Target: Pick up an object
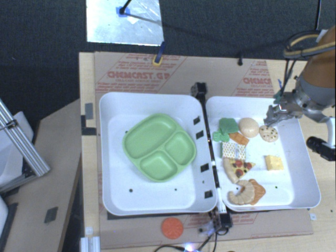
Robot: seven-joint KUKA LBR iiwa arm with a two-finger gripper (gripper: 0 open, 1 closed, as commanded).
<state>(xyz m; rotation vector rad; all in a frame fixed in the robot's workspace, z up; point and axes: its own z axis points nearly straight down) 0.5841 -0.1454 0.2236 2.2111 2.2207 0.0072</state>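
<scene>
The tool (273,115) hangs just above a cookie (269,134) in the right bin (302,140); a green tray (159,147) fills the left bin (113,140).

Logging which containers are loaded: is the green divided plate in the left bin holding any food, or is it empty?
Empty. The green divided plate shows three bare compartments; the toy food lies in the right bin.

A light wooden desk (63,140) stands on a dark floor (42,46). A shiny silver sheet (124,14) lies behind it.
</scene>
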